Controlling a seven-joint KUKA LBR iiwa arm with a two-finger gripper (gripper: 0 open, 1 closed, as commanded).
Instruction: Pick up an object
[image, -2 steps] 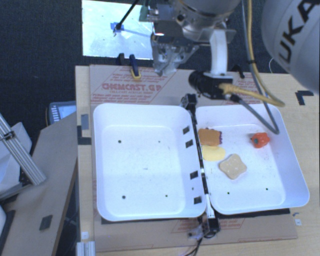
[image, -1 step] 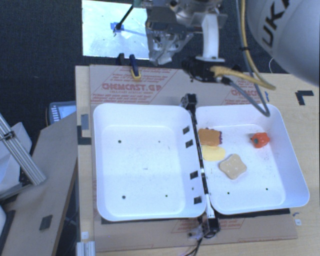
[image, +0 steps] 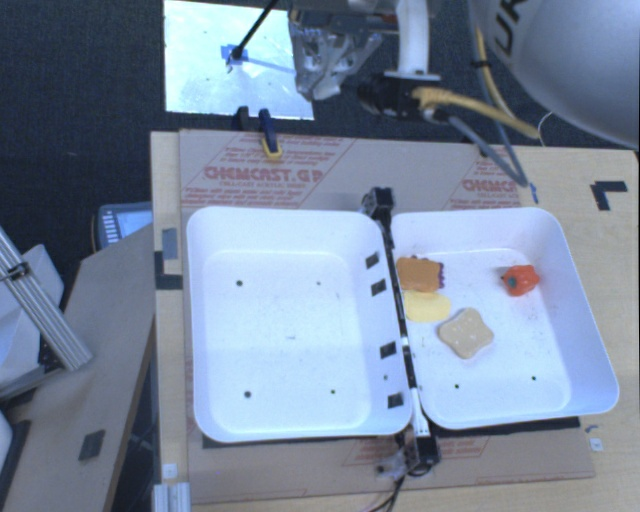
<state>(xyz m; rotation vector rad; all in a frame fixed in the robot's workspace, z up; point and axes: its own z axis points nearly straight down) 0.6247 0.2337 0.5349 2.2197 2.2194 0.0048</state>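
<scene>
The right bin (image: 575, 330) holds several small things. An orange-brown block with a purple edge (image: 420, 273) lies by the bin's left wall, and a flat yellow piece (image: 427, 307) sits just in front of it. A beige toast-shaped piece (image: 465, 333) lies near the middle. A red-orange lump (image: 519, 280) rests toward the back right. My gripper (image: 322, 72) hangs at the top of the view, behind the bins and over the back edge of the bench, far from all of these.
The left bin (image: 215, 300) stands beside the right one, joined by a black-clipped seam (image: 390, 320). A yellow clamp (image: 270, 140) grips the board's back edge. Yellow and grey cables (image: 470, 105) trail from the wrist. A metal rail (image: 40, 310) leans at the left.
</scene>
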